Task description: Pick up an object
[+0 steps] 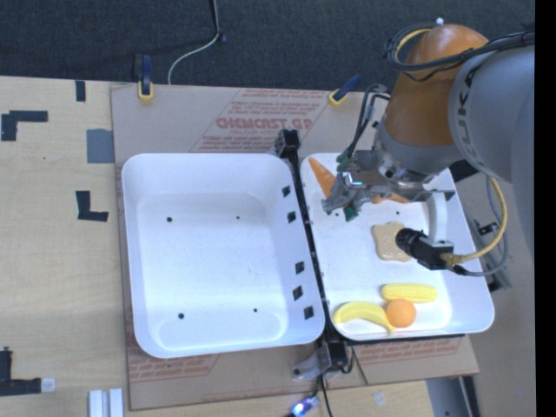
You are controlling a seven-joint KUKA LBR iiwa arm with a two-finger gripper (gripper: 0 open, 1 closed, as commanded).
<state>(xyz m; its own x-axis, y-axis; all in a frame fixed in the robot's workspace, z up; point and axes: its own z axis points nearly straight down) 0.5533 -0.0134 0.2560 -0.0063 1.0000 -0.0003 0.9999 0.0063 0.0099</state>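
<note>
My gripper (346,203) hangs over the upper left part of the right bin (469,307), just to the right of an orange carrot (321,175) that lies by the bin's top left corner. A tan, bread-like piece (387,241) lies a little below and to the right of the gripper. Near the bin's front lie a yellow corn cob (410,293), a yellow banana (359,314) and a small orange ball (400,314). A bit of another orange thing (393,198) peeks out from under the wrist.
The left bin (208,250) sits beside the right one, with a black divider strip (300,241) between them. Both rest on a cardboard sheet (252,120). A black cylinder (415,244) and cables hang off the wrist over the right bin.
</note>
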